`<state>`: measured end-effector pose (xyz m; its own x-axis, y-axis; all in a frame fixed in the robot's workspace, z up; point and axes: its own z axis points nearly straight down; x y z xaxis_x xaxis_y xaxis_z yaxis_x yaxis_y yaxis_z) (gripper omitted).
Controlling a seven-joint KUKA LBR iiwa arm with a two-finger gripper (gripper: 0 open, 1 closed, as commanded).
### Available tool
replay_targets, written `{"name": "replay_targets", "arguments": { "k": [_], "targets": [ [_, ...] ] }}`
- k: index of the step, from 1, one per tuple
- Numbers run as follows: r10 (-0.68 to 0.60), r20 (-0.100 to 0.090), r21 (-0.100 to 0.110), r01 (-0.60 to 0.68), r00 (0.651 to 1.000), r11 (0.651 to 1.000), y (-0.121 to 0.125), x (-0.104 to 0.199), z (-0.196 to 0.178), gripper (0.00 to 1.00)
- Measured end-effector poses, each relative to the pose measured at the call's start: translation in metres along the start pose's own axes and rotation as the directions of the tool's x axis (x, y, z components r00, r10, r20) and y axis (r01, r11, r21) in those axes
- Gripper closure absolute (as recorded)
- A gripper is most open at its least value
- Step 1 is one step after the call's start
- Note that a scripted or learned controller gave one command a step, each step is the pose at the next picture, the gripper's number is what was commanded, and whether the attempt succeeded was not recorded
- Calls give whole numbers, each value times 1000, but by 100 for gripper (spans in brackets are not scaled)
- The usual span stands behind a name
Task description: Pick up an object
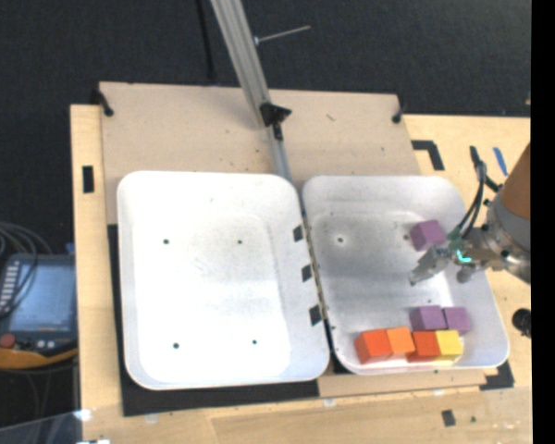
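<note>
A: Which parts are cut off or obscured?

B: The arm point(516, 192) is cut by the right edge, so that little beyond the orange band and wrist is seen. The gripper point(437, 265) is rendered small and blurred; the state of its tips cannot be read.

A: And the blocks?

B: The row of blocks point(409, 344) at the near wall of the right bin point(370, 202) is packed tightly, so that contact between neighbours cannot be resolved. The lone purple block point(427, 234) lies close by the gripper; whether it is touched cannot be determined.

A: Elsewhere?

B: The handheld console point(28, 308) is cropped by the left edge.
</note>
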<state>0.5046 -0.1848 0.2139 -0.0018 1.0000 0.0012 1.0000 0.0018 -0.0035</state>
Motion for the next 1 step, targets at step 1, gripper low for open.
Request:
{"name": "replay_targets", "arguments": {
  "k": [1],
  "targets": [
    [2,2,-5,-2,1000,1000,1,0,-2,0]
  ]
}}
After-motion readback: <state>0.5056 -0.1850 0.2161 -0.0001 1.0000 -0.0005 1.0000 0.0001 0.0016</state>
